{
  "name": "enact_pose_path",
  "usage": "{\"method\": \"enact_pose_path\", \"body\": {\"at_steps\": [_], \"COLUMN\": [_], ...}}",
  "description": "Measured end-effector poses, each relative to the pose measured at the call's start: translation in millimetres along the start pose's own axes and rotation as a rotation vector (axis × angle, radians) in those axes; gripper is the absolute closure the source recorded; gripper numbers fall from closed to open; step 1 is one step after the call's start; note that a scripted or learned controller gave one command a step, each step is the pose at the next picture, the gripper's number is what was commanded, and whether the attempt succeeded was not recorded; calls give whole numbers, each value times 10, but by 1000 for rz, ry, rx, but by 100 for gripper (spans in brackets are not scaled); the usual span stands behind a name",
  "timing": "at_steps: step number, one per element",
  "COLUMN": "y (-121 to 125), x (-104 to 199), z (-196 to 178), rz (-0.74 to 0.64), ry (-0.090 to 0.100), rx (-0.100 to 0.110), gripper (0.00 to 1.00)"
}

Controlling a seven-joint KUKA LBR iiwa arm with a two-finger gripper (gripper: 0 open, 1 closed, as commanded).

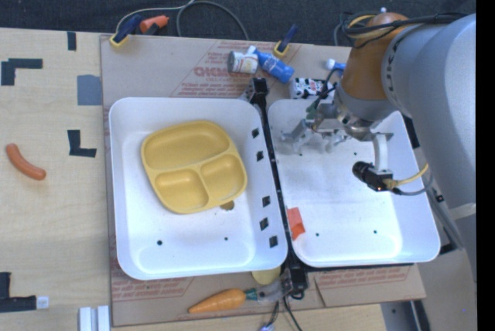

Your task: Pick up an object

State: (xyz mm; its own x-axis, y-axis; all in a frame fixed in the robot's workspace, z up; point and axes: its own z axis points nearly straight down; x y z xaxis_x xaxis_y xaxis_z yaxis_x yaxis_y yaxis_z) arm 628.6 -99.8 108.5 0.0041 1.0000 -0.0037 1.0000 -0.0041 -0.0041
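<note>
My gripper (308,139) hangs low over the far left part of the right bin (402,244), close to the divider. Its grey fingers (289,138) stand open and point toward the left, with only bare white bin floor between them. A yellow divided plate (193,165) lies in the left bin (128,244). A small brown thing (226,206) peeks out from under the plate's near edge. A small orange-red piece (295,223) sits at the right bin's left wall.
Behind the bins lie a white-and-blue bottle (261,63) and a black-and-white item (309,87). A carrot (219,301) lies in front of the bins and a sausage (25,162) on the table at far left. Clamps and a cable (193,1) sit behind.
</note>
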Motion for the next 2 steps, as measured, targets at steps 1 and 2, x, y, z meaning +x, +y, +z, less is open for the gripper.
{"method": "enact_pose_path", "body": {"at_steps": [1,2], "y": [285,405], "x": [13,61], "z": [245,229], "rz": [-7,-6], "ry": [4,3], "rx": [-3,-5], "gripper": [0,0]}}
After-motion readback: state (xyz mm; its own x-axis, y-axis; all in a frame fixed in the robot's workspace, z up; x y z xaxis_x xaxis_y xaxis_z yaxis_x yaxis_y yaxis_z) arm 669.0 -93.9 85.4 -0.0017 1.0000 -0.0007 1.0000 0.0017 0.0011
